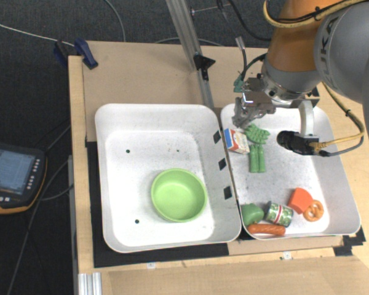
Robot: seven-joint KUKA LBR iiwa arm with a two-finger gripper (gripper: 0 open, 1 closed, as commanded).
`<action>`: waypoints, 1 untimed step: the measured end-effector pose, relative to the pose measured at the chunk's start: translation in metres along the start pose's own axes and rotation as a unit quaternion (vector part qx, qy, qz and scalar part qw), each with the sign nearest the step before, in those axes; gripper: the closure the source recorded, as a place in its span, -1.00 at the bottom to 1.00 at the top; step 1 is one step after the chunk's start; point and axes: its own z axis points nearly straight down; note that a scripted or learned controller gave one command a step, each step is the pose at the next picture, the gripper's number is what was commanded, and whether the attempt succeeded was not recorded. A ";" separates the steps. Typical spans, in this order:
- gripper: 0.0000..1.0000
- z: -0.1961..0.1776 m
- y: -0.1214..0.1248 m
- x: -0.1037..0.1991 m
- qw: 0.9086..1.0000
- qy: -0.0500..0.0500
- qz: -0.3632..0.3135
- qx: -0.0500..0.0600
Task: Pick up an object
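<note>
1. Gripper (246, 117) — seen at the far left corner of the right bin (338, 183), poised above the small carton (237, 141) and the green toy (256, 146). Whether released or clenched could not be told; nothing seen held.
2. Small carton — white with red panel, lying against the left wall of the right bin, just near of the gripper. Judged light, stiff-sided, slightly crushable; best taken across its narrow faces. Printing present but too small to be read.
3. Green toy — long stalk-like piece with leafy far end, touching or just beside the carton on its right. Judged light, probably hard plastic, smooth; best taken across the straight stalk.
4. Small can (278, 214) — green-labelled, lying on its side at the near wall of the right bin. Judged light, round, apt to roll; label unreadable.
5. Red sausage-shaped piece (267, 229) — at the near rim, touching the can; green rounded piece (253, 213) just left of it.
6. Orange pieces (306, 203) — block and ring-shaped item, right of the can.
7. Green bowl (178, 194) — upright in the left bin (111, 140), well apart from the gripper. Judged light, rigid; rim the only hold.
8. Lettering on the arm's grey casing — partly seen, not legible.
</note>
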 end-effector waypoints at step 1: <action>1.00 0.006 0.009 0.044 1.000 0.000 0.000 0.001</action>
